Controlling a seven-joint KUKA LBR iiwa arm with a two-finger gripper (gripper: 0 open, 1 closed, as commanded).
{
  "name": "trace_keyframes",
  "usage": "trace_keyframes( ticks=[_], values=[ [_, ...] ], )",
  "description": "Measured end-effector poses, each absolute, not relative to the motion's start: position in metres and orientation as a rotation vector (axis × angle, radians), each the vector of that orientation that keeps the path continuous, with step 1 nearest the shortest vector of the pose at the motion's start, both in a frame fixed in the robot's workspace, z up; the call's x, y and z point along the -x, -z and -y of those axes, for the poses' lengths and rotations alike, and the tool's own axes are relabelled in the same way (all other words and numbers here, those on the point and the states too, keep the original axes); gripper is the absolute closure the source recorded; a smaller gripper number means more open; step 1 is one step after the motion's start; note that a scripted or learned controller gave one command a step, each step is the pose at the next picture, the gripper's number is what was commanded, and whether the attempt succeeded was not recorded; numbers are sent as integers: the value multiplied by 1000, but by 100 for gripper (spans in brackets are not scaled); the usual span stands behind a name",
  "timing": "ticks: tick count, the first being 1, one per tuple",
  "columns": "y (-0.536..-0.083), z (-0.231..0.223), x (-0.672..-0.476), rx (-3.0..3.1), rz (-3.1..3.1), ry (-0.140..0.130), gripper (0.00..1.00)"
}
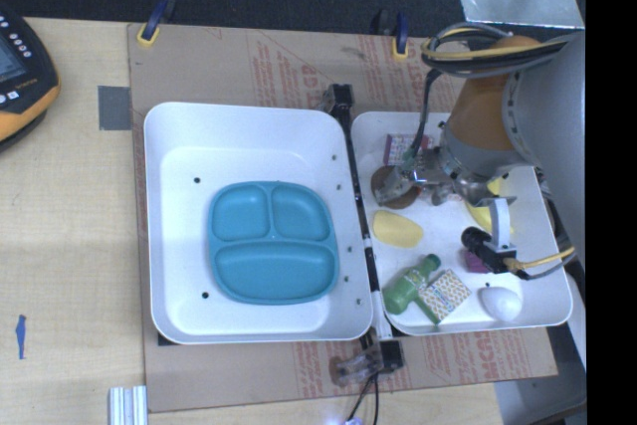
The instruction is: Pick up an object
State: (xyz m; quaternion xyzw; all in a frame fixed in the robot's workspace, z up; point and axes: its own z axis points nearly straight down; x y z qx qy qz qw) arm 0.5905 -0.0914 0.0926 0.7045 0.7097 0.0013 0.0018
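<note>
The claw (416,176) is lowered into the upper left part of the right bin (468,323), with the arm's grey bulk carried over that bin's upper right. Whether the claw is apart or together cannot be told, as it is seen from above and partly masked by the wrist. Nothing is seen to be held.

A brown thing (386,184) lies just beside the claw, near the bin's left wall, and it is judged to be the likeliest thing to be picked. Contact cannot be made out. A card (398,150) lies just above it, near the upper wall.

Further out, a yellow piece (398,230) rests below the claw. A bottle (411,282) and a packet (444,294) lie touching near the lower rim, and a white piece (501,302) sits in the lower right corner.

Little room is left at the left wall, so a sideways shift there would be risked against the rim between the bins. A straight lift is judged to be unobstructed. Open floor is offered in the left bin (179,174), where a blue plate (272,241) lies in the middle, well apart from the walls.
</note>
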Motion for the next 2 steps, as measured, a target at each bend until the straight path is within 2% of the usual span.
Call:
trace_keyframes(
  ticks=[1,2],
  values=[
    [-92,97,-658,-2213,-2227,0,0],
    [-135,220,-655,-2222,-2212,6,0]
  ],
)
